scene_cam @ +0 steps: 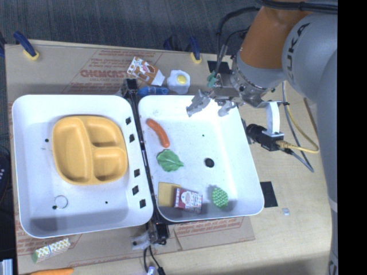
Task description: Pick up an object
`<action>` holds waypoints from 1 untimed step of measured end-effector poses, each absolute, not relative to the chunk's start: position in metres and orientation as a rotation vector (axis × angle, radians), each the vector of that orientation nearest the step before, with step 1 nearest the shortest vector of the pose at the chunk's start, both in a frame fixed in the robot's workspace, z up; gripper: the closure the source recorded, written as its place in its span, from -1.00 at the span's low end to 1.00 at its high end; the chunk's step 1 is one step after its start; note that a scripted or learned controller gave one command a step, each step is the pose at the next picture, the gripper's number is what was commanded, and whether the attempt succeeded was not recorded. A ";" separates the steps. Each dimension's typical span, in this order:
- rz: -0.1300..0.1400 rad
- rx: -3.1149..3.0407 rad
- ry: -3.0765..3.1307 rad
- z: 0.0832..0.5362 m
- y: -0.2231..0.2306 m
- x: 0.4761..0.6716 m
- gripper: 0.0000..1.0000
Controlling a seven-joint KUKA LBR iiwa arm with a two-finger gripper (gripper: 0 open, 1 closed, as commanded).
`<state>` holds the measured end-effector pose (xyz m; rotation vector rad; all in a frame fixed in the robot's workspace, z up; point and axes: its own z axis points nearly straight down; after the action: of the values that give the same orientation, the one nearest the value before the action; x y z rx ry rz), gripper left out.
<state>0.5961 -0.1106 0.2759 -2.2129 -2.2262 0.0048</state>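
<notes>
I see the gripper over the right bin near its 12 o'clock rim, fingers spread with nothing between them. Below it, toward 7 o'clock, lie a sausage and a green leaf. At the bin's 6 o'clock edge a small box partly covers a yellow block, beside a green ball. The yellow tray sits in the left bin.

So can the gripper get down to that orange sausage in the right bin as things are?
Probably yes. The gripper hangs over the right bin's far end, and the orange sausage lies alone on the floor, apart from the green leaf, with nothing over it.
</notes>
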 end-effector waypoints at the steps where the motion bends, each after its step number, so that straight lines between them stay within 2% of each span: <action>1: 0.007 -2.233 -2.203 0.137 -0.097 0.595 -1.00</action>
<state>0.5951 -0.0969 0.1373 -2.2331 -2.2026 0.0075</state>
